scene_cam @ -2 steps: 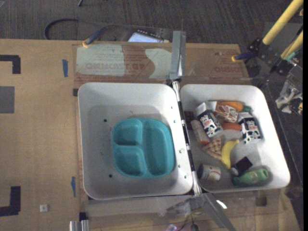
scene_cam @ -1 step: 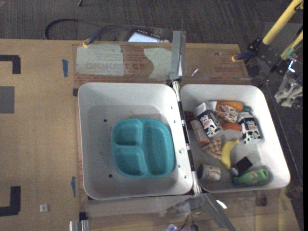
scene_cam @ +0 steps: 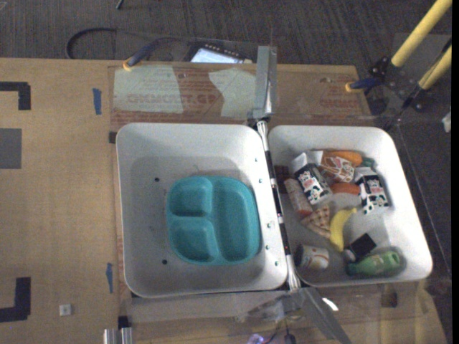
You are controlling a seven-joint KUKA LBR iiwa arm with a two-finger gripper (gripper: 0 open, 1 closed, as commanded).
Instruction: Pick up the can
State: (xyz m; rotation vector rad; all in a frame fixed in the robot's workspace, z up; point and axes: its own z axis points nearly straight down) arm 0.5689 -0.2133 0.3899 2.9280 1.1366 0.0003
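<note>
The can (scene_cam: 313, 257) is a small pale cylinder with a reddish label. It lies on its side in the front left corner of the right bin (scene_cam: 410, 213), close to the wall shared with the left bin. A yellow banana (scene_cam: 338, 226) and a waffle piece (scene_cam: 318, 219) lie just behind it. To its right are a black block (scene_cam: 362, 246) and a green bottle (scene_cam: 375, 263).
Further back in the right bin lie two cow-print cartons (scene_cam: 311, 183) (scene_cam: 372, 193), an orange item (scene_cam: 340, 165) and a brownish stick (scene_cam: 295, 194). The left bin (scene_cam: 143, 156) holds a teal divided plate (scene_cam: 213, 219). Yellow poles (scene_cam: 424, 24) stand beyond the bench at the back right.
</note>
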